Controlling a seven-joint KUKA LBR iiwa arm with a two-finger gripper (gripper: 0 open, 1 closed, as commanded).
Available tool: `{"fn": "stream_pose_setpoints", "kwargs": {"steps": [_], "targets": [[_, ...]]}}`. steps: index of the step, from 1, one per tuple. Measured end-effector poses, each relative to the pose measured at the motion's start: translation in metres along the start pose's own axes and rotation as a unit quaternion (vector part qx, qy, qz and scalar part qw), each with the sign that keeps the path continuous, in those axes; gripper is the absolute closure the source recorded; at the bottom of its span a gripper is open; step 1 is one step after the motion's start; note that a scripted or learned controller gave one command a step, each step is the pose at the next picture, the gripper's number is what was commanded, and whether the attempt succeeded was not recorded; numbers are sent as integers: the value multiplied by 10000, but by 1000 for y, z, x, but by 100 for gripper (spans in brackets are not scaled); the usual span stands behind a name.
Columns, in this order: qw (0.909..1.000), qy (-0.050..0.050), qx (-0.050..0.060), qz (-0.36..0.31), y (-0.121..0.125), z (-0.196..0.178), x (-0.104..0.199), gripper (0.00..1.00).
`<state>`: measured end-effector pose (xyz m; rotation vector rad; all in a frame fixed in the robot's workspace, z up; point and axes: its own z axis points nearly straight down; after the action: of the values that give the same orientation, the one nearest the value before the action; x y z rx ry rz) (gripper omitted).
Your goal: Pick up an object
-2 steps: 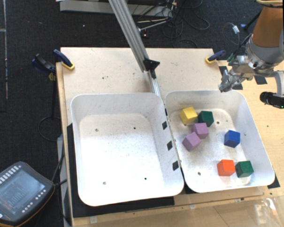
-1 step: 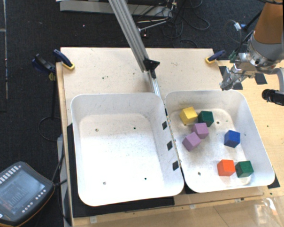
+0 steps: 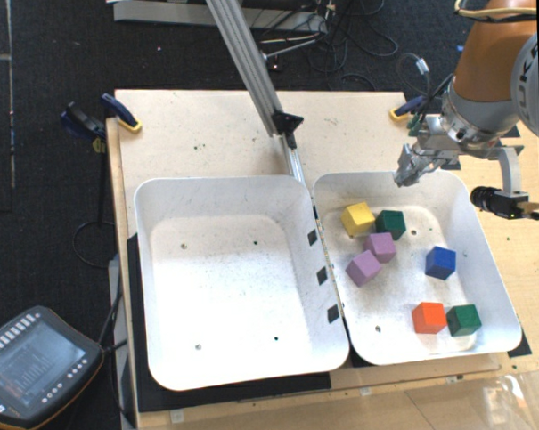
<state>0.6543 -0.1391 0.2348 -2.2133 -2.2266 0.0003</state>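
The right bin (image 3: 485, 254) holds several small cubes. A yellow cube (image 3: 359, 219) and a dark green cube (image 3: 392, 223) sit near its back left. Two purple cubes (image 3: 382, 247) (image 3: 364, 268) lie just in front of them. A blue cube (image 3: 440, 262) rests toward the right wall. An orange cube (image 3: 428, 318) and a green cube (image 3: 464, 319) stand side by side at the front right. My gripper (image 3: 409, 174) hangs above the bin's back rim, well up from the cubes, and nothing shows between its fingers.
The left bin (image 3: 164, 259) stands beside the right one. A slanted metal pole (image 3: 249, 63) crosses the back of the bench. Clamps (image 3: 122, 114) (image 3: 406, 108) sit at the bench's back corners. A teach pendant (image 3: 35, 367) lies at the lower left.
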Motion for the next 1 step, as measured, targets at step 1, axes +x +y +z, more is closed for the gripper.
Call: {"fn": "stream_pose_setpoints", "kwargs": {"steps": [1], "targets": [[10000, 3, -7, -5, -20, -10, 47, 100]]}}
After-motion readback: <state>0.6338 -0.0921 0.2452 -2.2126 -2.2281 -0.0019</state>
